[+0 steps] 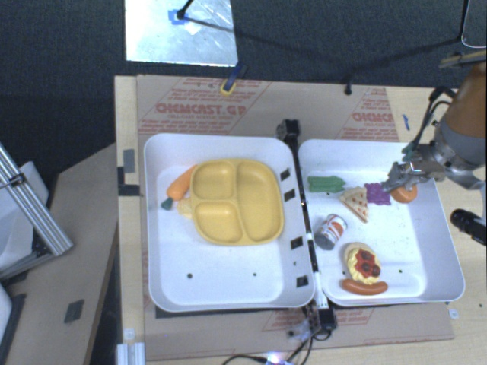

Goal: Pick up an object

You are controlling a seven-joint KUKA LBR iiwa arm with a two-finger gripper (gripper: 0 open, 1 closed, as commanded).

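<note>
My gripper (405, 176) hangs over the right bin's (437, 234) far right part, reaching in from the right. Directly beneath it lie a purple bunch of grapes (377, 194) and a round orange piece (405, 195), which it partly covers. Whether it touches either I cannot tell. Left of them lie a pizza slice (355, 202) and a green toy vegetable (326, 182). Toward the front I see a small can (329, 230) on its side, a spaghetti portion (363, 259) and a hot dog (364, 286).
The left bin (163, 265) holds a yellow divided plate (232, 201) with a carrot (179, 182) at its left edge. A black divider (299, 204) runs between the bins. The right bin has bare floor at its front right.
</note>
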